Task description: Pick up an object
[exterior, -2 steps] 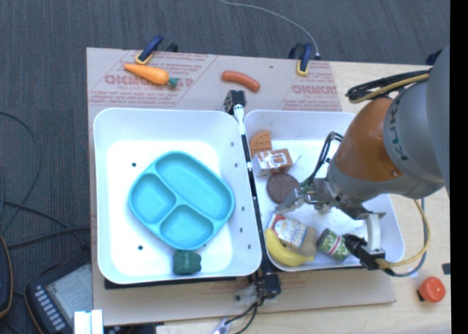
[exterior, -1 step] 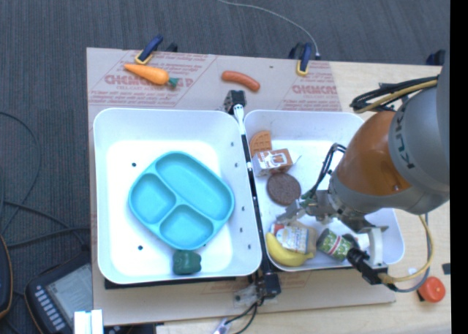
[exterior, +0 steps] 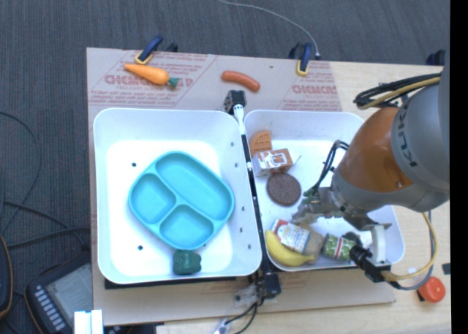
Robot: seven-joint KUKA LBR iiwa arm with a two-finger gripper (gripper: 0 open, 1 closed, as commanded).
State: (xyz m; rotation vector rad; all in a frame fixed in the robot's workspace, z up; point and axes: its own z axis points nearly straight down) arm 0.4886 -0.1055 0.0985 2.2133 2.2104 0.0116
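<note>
The gripper (exterior: pixel 316 212), its state unclear, hovers over a curved yellow banana (exterior: pixel 287 252), round brown cookie (exterior: pixel 284 188) and small cartons in the right bin (exterior: pixel 307 122).

You have two white bins: left bin (exterior: pixel 102 179), right bin (exterior: pixel 307 122).

Left bin count: one blue divided plate (exterior: pixel 181 199), three compartments; one green pepper (exterior: pixel 187 262).

Right bin count: one banana (exterior: pixel 287 253), one brown round cookie (exterior: pixel 284 188), one bread slice (exterior: pixel 261 140), one small carton (exterior: pixel 273 160), one pouch (exterior: pixel 295 236), one green-labelled can (exterior: pixel 338 246).

Upper tabletop: one carrot (exterior: pixel 148 74), one sausage (exterior: pixel 240 80), two clamps (exterior: pixel 149 48) (exterior: pixel 305 58).
</note>
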